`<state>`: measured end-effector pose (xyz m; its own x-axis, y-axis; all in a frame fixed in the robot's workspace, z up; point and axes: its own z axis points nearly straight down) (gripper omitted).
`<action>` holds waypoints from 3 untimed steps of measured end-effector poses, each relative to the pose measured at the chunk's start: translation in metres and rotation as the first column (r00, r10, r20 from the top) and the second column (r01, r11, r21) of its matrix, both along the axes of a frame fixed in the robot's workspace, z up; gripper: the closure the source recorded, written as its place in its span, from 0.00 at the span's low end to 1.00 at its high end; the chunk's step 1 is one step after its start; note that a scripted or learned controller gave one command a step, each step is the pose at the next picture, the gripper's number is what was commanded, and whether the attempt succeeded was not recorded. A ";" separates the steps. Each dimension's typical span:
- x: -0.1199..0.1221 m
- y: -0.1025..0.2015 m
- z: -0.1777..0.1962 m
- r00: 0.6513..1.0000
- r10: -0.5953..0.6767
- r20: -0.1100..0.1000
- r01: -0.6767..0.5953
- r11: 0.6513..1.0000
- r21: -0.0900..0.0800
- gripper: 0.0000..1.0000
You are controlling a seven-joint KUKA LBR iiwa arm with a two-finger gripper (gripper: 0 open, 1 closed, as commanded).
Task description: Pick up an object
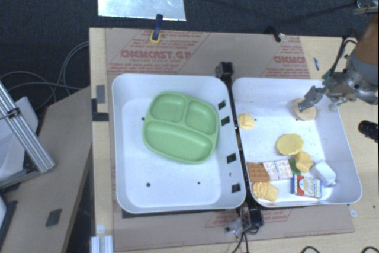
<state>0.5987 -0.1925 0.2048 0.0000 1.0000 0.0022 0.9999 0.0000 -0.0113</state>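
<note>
While you scan from the left, read these lines in order:

Left bin [127,145]: it sits on the tabletop [177,50] and carries a green divided plate [180,127], lying flat near its middle, well apart from the arm.

Right bin [343,145]: small toy foods lie scattered in it. A little yellow piece [246,122] rests near the divider; a waffle-like piece [265,191], a brown cracker [257,172] and printed packets [305,185] cluster along the near edge.

Yellow round [289,144]: it lies just above that cluster; flat, disc-like, probably light and stiff.

Tan disc [305,110]: this is your likeliest target. It lies at the far side of the right bin, pale tan, round and low, right under the claw.

Handling: judged by looks, it is light, rigid plastic, not fragile, though smooth enough to slip. You would do best to take it across its width, at the edges, since it stands so low.

Claw [310,101]: it sits at the tan disc, touching or just above it. You cannot tell from this view whether it is spread or pressed together, nor whether it has the disc.
</note>
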 end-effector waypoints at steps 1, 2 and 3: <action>0.003 0.001 0.008 1.000 0.003 0.013 -0.003 1.000 -0.003 0.00; -0.006 0.001 -0.049 1.000 0.001 0.009 -0.001 1.000 -0.001 0.00; 0.000 -0.006 -0.096 1.000 0.001 0.011 -0.001 1.000 -0.002 0.00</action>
<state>0.5985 -0.1984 0.1084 -0.0014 1.0000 -0.0002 1.0000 0.0014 -0.0001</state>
